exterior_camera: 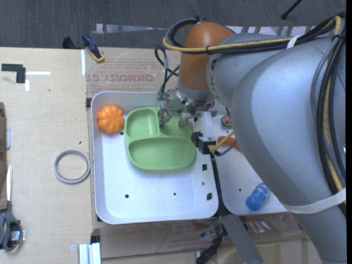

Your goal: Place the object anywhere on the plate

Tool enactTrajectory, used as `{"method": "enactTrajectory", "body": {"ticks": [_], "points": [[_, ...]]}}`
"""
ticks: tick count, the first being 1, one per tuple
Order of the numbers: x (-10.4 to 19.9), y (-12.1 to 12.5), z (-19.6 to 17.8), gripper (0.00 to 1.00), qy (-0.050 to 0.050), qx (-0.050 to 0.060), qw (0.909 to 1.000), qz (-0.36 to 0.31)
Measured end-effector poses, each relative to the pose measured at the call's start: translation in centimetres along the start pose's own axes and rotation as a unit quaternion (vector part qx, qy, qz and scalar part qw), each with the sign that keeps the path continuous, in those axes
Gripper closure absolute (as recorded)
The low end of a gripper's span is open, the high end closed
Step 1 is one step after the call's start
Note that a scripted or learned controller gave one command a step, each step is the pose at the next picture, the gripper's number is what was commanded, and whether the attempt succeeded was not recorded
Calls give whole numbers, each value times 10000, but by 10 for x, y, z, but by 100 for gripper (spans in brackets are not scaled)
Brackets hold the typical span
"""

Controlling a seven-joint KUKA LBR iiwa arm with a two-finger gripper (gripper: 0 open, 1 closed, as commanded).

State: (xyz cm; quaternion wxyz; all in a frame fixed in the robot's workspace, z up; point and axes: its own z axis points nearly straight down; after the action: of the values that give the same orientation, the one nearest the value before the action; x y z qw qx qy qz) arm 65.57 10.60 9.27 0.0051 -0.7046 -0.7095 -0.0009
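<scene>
Camera view: gripper (175, 114) over the green plate's (159, 153) upper right compartment, finger state impossible to tell; plate in left bin (148, 205), its lower half open floor; orange pumpkin (110, 118) just left of plate near bin's left wall; blue object (257, 197) in right bin; tape ring (72, 165) on tabletop (44, 125).

Items hidden or cut off, as seen from above:

1. My two-finger gripper (168, 116): over the upper right compartment of the green divided plastic plate (159, 150), fingers too small and cluttered to read.
2. Plate: its 1 o'clock corner lies under my wrist.
3. Right shallow white bin (237, 187): mostly covered by my grey arm.
4. Small orange object (226, 142) in that bin: partly hidden, shape unclear.
5. Scissors (9, 224), at 8 o'clock: cut by the left edge.
</scene>
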Motion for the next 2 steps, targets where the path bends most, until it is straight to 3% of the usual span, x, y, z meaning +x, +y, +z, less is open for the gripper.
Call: {"method": "enactTrajectory", "body": {"ticks": [1, 2], "points": [[73, -42, -45, 0, -55, -8, 10000, 31], [71, -42, -51, 100, -75, 14, 10000, 23]]}}
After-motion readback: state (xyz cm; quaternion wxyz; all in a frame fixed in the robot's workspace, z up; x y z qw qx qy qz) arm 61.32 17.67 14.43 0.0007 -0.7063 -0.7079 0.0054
